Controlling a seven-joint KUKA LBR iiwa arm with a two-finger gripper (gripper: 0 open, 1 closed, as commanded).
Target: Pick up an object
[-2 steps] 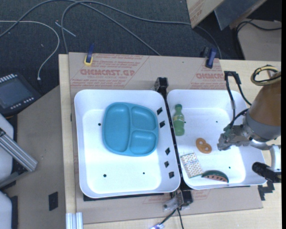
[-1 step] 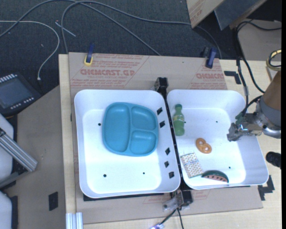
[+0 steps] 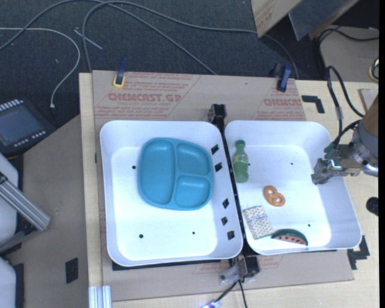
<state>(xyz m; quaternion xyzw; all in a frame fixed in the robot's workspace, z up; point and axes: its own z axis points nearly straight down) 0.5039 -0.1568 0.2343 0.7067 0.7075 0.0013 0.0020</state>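
Note:
The right bin (image 3: 301, 135) holds a green bottle (image 3: 240, 161) near its left wall, an orange pretzel (image 3: 274, 196) in the middle, a checkered packet (image 3: 258, 222) and a watermelon slice (image 3: 290, 237) near the front. My gripper (image 3: 325, 169) hangs at the right side of this bin, well to the right of the pretzel, with nothing seen between its fingers.
The left bin (image 3: 120, 198) holds a blue divided plate (image 3: 175, 173). A black divider with clips (image 3: 225, 180) runs between the bins. Cables lie on the floor behind the bench, and a cardboard box (image 3: 274, 12) stands at the back.

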